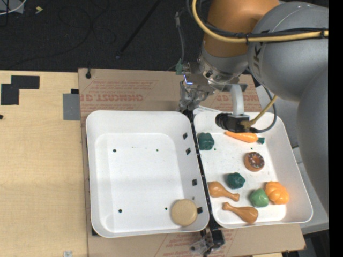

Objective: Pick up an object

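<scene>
The jaws [188,101] hang at the far rim where the two bins meet; whether they are open or closed cannot be told, and nothing is seen in them. Just below them and slightly right lies a dark green lump [206,141] in the right bin [300,197]. The carrot [241,137] lies further right.

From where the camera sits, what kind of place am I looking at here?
Probably a robotics lab bench set up for pick-up trials: a large grey robot arm with an orange band, two shallow white plastic bins side by side on cardboard, and small toy foods such as an orange plastic carrot.
</scene>
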